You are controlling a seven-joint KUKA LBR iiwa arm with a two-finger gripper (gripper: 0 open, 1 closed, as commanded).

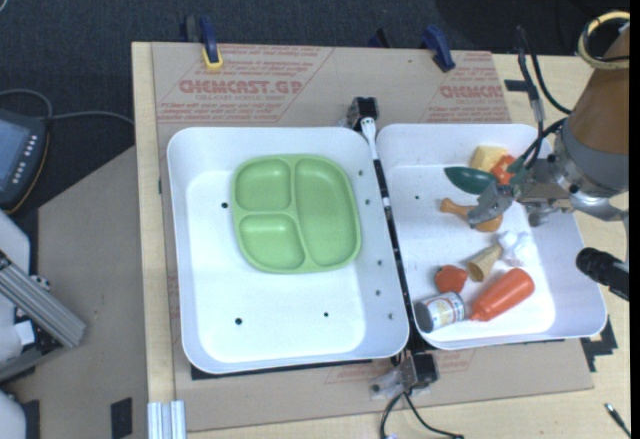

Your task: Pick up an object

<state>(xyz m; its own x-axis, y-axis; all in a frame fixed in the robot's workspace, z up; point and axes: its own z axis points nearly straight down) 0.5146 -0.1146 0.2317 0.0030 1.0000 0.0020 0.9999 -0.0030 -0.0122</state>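
- arm [600,127] reaches in from the right, over the right bin [570,322]
- gripper [500,189] low in that bin's upper half, among a teal spoon-like piece [465,177], a yellow block [488,158] and a small orange piece [483,218]; cannot tell its state or whether anything is gripped
- below the gripper, apart from it: tan cone [483,262], red ball [450,278], orange carrot [503,294], small can [441,311]
- left bin [200,327] holds 1 green divided plate [297,213], well apart from the gripper
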